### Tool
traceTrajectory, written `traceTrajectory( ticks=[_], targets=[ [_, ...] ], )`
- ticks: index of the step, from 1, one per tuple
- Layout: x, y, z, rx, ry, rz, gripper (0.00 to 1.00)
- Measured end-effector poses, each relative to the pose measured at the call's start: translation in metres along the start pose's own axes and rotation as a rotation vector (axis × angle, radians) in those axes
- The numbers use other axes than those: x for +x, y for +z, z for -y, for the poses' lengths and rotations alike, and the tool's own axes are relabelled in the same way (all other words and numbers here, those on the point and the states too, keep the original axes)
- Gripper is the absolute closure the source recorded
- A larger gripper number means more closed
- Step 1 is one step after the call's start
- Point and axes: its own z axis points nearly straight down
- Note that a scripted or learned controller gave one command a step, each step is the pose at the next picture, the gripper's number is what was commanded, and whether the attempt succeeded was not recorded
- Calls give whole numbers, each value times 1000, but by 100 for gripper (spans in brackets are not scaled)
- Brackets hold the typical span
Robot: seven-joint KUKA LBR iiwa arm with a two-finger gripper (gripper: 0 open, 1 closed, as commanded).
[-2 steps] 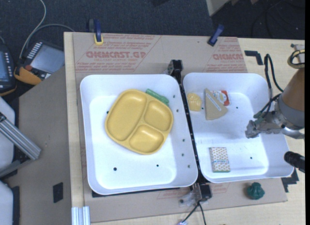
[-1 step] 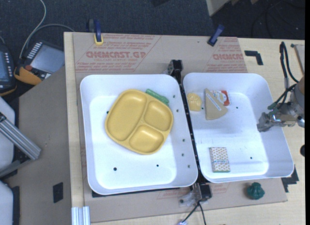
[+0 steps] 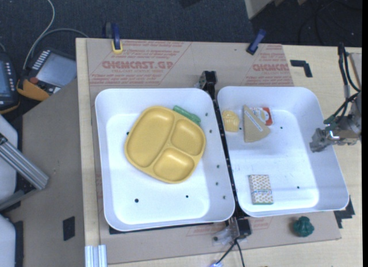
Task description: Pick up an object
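Camera view has our pincer point(image 3: 325, 138), state unclear, at the right white bin's point(image 3: 287, 96) rim, holding nothing, so next we reach toward the tan wedge-shaped block point(image 3: 254, 130).

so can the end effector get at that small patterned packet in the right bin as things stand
Probably yes: the packet lies flat and alone on the right bin floor, nothing over it, and the end effector sits at that bin's right rim.

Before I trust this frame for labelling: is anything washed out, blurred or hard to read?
Camera view: even light, soft shadows. The white bins are bright, nearly washed out at their rims. The yellow plate and patterned packet read clearly. The hand at the right bin's edge is soft and small; its fingers' state is unreadable. The green thing is mostly hidden behind the plate.
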Motion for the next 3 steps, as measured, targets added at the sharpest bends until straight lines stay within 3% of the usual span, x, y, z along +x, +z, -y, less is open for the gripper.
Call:
traceTrajectory(
  ticks=[3],
  targets=[
    [154,0,-40,3,-4,-4,100]
  ],
)
